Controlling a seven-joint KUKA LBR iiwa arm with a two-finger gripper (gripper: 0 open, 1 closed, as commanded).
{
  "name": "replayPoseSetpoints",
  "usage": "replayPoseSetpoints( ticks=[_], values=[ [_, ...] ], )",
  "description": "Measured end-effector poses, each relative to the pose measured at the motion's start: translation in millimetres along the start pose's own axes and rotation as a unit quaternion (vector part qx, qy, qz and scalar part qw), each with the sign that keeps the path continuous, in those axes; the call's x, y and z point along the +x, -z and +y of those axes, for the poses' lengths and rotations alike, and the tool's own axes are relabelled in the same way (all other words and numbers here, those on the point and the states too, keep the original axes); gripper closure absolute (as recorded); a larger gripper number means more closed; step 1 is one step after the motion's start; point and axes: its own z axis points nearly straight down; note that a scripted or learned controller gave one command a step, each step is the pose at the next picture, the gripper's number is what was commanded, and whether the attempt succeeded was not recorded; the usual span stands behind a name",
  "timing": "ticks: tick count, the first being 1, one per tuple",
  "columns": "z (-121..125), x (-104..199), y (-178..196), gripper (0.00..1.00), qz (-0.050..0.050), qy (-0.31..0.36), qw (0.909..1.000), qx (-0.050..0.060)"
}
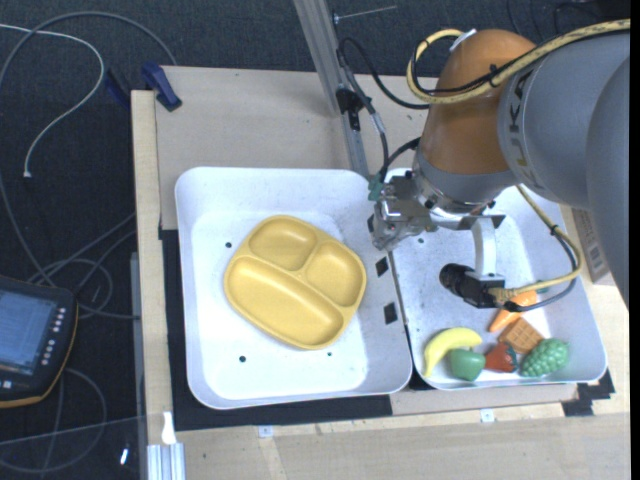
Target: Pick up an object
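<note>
- Nearest me, in the front corner of the right shallow white bin [500, 385], I see a yellow toy banana [447, 345], a round green toy apple [465, 365] touching it, and a bumpy green grape bunch [543, 357].
- Further back, a yellow three-compartment plastic plate [295, 281] lies in the left white bin [205, 268].
- Beyond, the gripper [392, 223] hangs over the bins' shared edge; I cannot tell its opening.
</note>
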Motion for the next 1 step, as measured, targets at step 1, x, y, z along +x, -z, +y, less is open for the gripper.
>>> replayPoseSetpoints(
  ticks=[1],
  values=[
    [-19.2,47.5,17.1,1.0,0.0,0.0,1.0,-0.002]
  ],
)
